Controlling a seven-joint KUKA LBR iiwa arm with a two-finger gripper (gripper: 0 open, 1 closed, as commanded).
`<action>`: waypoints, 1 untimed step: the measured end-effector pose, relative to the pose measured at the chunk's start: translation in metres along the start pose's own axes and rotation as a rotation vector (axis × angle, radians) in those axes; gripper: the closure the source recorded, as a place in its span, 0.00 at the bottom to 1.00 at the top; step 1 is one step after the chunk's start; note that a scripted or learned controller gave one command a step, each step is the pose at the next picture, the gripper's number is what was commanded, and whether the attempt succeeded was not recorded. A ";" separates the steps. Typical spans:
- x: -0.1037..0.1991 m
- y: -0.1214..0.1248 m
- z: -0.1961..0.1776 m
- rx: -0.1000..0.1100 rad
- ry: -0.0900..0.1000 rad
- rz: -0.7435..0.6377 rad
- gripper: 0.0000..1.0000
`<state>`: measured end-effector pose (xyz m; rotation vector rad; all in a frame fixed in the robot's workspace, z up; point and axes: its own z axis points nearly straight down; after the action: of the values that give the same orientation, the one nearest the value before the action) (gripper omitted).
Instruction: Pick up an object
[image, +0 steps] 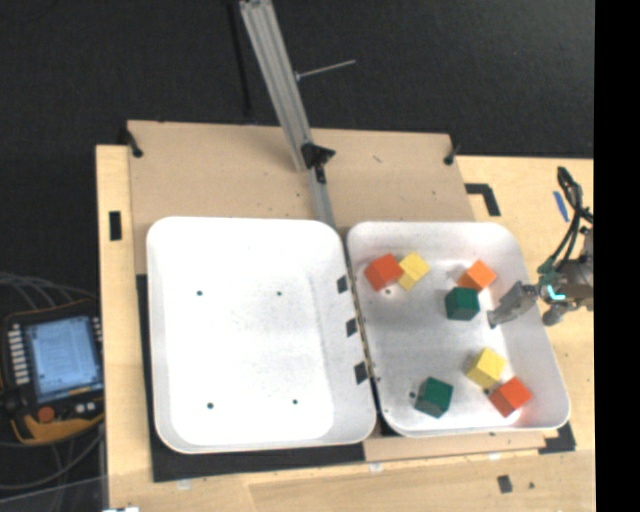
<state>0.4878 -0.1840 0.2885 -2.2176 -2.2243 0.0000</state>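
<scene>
I have not picked up anything yet. My hand (535, 303) is at the right rim of the right bin (440, 240), just above its edge, and I see no block between its fingers. I cannot tell if the fingers are apart or together, because they are small and partly blurred at the edge of the view.

All the blocks are lying in the right bin. The nearest ones to my hand are a green block (462, 303) and an orange block (481, 274), which are touching or almost touching. Farther left are a red block (383, 271) and a yellow block (413, 269), side by side. Toward the front are a second yellow block (487, 367) next to a second red block (511, 396), and a second green block (434, 397) standing alone.

I think this lone green block is the easiest, as the pairs leave little room for fingers. The left bin (250, 330) on the surface (400, 170) holds no blocks. What is left: go down, close, lift.
</scene>
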 end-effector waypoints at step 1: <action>0.000 0.001 -0.002 -0.004 -0.001 0.001 0.00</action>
<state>0.4883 -0.1839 0.2901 -2.2210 -2.2254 -0.0030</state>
